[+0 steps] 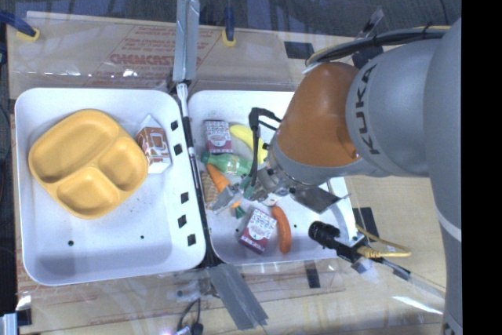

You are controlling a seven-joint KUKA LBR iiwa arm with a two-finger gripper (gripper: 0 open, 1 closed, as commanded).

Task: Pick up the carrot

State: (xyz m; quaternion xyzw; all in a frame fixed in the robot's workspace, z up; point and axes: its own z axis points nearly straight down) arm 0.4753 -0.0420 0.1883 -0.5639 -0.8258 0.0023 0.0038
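The carrot (218, 177) is a short orange piece lying in the right bin (235, 100) near its left wall, just below a green bottle (228, 163). My gripper (248, 190) is low inside the right bin, under the orange wrist band, a little to the right of the carrot. Its tip sits among the items and the wrist hides part of it. I see nothing lifted by it.
The right bin also holds a red-and-white packet (217, 134), a yellow banana (242, 139), a dark red packet (257, 231) and an orange-red elongated item (281, 228). The left bin (94, 255) holds a yellow divided tray (86, 161) and a small brown carton (154, 143).
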